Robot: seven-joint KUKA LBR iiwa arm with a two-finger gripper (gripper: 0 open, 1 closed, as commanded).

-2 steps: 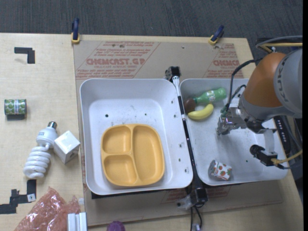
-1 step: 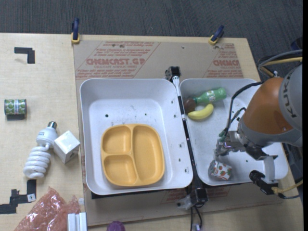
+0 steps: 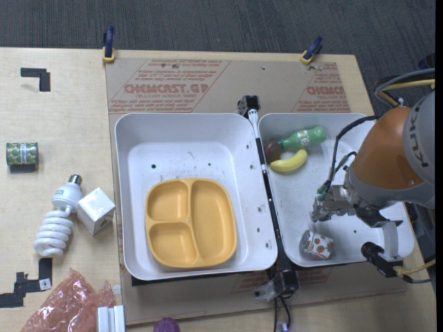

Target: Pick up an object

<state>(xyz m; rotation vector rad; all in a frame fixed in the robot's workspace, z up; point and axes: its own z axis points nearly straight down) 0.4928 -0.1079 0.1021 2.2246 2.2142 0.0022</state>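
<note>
- The grey arm (image 3: 405, 158) reaches in over the right bin (image 3: 291, 126) from that bin's right side
- Its orange band sits above the wrist
- The gripper (image 3: 324, 209) points down inside the bin, near the front wall

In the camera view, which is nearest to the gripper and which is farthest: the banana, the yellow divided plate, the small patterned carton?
From the gripper:
1. Small patterned carton, just below it in the right bin.
2. Banana, toward that bin's far left corner.
3. Yellow divided plate, in the left bin.
</note>
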